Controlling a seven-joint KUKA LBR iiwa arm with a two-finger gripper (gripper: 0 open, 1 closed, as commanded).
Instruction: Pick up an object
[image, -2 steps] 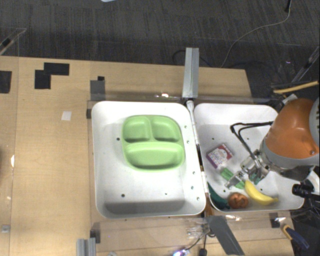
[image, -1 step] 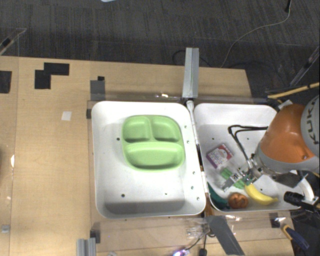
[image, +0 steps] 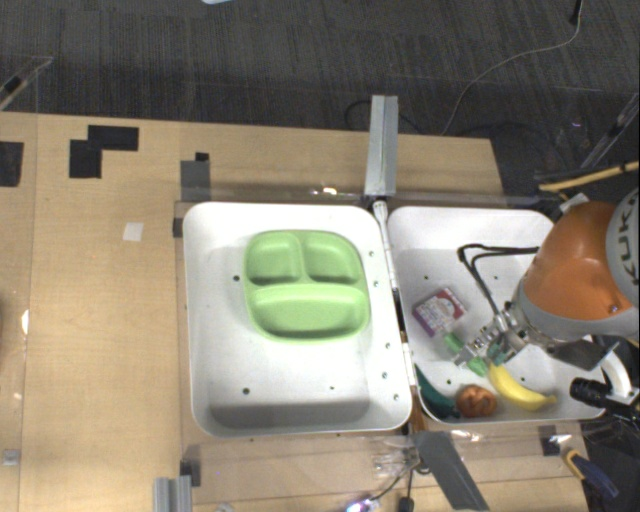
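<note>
Look down from the camera above and you see two white bins side by side. The left bin (image: 215, 390) has a green divided plate (image: 303, 283) in its middle, with bare white floor all around it. The right bin (image: 430, 240) is busier. The gripper (image: 487, 345) sits low near the front, and you cannot tell how it is set. A yellow banana (image: 518, 389) lies just beside it by the front edge. A brown round fruit (image: 478, 401) is near the banana. A purple packet (image: 438, 310) lies toward the middle. The back of this bin has open floor.
</note>
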